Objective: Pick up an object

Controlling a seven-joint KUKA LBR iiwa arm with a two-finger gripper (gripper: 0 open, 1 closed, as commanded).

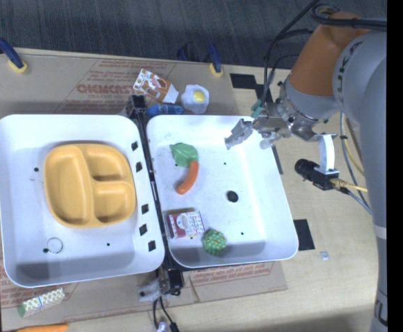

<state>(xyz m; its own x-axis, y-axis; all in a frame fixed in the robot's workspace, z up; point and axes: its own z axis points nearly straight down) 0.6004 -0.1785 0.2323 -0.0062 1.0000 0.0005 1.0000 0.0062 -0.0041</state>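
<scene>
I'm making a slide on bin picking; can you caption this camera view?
Gripper open above the right bin, which holds a toy carrot, snack packet and green ball; yellow tray in the left bin.

Robotics lab bench: grey industrial arm with orange band (339, 54), trailing black cables (294, 23), two shallow white plastic bins (21, 137) on clamped brown cardboard sheet (97, 81), toy props scattered.
</scene>
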